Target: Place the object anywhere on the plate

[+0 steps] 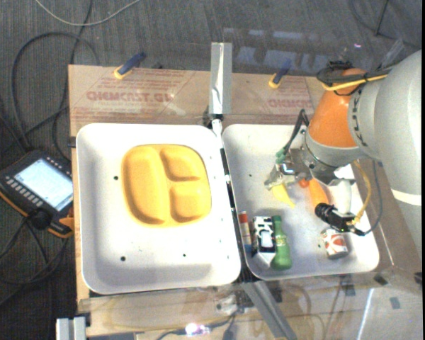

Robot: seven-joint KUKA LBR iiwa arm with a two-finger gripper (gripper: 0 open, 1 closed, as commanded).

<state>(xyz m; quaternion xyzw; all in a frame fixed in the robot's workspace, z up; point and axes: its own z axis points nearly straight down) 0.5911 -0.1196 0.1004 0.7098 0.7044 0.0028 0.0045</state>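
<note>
The gripper (282, 178) sits low in the right bin (255, 147), right over a small yellow piece (285, 195). That piece is probably the object to move, but whether it's grasped, I cannot tell from up here. Over in the left bin (92, 190) the yellow plate (166, 183) lies flat and central, compartments up, an easy target. Between them runs the bins' shared rim, so a carry must clear it. A green bottle (280, 250) and a small carton (334, 244) crowd the near edge.

The arm (389, 119) is cut off by the right frame edge. It hides part of the right bin (255, 154). Small items (303, 183) beneath the wrist are too blurred to identify.
</note>
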